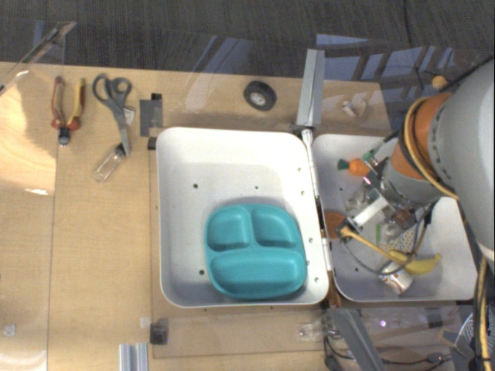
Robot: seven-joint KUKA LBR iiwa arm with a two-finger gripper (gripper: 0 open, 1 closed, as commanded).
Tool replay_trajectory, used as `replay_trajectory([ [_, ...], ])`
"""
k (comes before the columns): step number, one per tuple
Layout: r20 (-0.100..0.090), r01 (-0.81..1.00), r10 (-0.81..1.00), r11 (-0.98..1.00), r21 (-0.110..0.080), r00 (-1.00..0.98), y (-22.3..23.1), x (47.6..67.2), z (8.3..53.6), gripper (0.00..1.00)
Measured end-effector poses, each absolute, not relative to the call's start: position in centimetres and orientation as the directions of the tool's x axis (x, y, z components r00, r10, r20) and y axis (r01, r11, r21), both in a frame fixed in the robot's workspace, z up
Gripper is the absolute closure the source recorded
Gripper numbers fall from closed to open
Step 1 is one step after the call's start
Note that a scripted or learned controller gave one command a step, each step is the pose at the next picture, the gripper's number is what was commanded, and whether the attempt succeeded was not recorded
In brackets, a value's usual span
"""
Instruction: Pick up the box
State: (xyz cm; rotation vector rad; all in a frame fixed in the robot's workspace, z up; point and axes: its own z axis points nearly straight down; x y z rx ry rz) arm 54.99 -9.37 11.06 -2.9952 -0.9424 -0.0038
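In the right bin (pixel 340 273), a small pale box (pixel 366 212) lies tilted near the middle, among other items. My gripper (pixel 387 199) reaches down from the right, just above and to the right of the box, under the orange-banded wrist (pixel 418 141). The arm's bulk hides whether the gripper touches the box.
The right bin also holds a yellow banana (pixel 421 266), a wooden-handled tool (pixel 367 242), a small orange and green toy (pixel 354 165) and a can-like item (pixel 396 282). A teal divided tray (pixel 255 250) lies in the left bin (pixel 232 153). Scissors (pixel 116 103), pliers (pixel 66 107) and a tape roll (pixel 260 95) rest on the bench.
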Motion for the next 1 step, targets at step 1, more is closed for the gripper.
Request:
replay_trajectory([
  [1, 0.007, 0.575, 0.575, -0.818, 0.001, 0.818, -9.26, 55.18, 12.14, 1.0],
])
